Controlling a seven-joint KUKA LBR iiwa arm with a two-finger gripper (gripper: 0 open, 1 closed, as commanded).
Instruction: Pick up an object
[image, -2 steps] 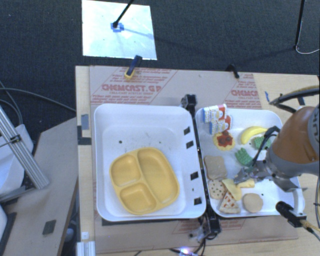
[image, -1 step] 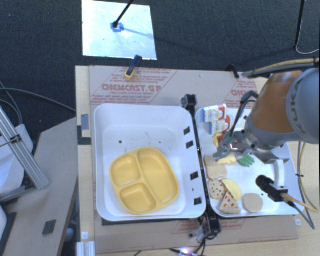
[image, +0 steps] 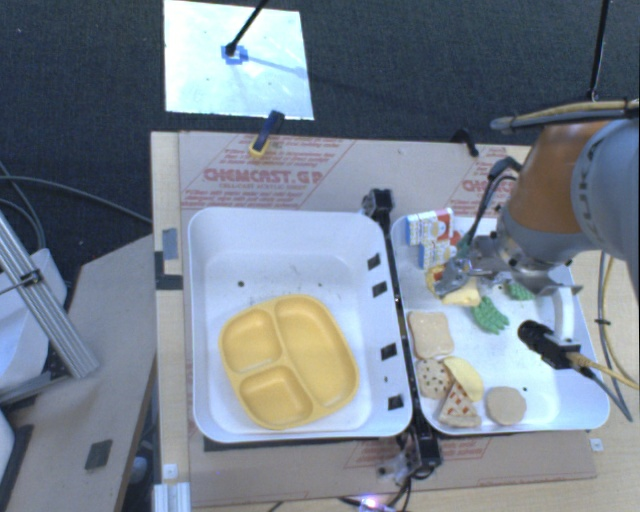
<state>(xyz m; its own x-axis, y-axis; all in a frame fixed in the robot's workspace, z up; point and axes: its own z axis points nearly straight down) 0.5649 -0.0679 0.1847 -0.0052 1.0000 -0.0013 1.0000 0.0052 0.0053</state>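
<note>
The desk carries two shallow white bins side by side. The left bin holds a yellow divided tray with three compartments, lying toward that bin's near edge. The right bin holds a scatter of toy food. A small white carton with red and blue print stands at its far left corner. Along its left wall lie a slice of toast, a brown cracker and, at the near corner, a pizza slice with a yellow wedge just beside it. A round tan cookie sits near the near edge. A green leafy piece lies in the middle of the bin, and a pale yellow piece lies just beside it.

The grey arm with its orange band reaches in over the right bin. The gripper hangs low over the pale yellow piece; whether the fingers are apart or together cannot be told from this slant, and nothing is seen between them.
</note>
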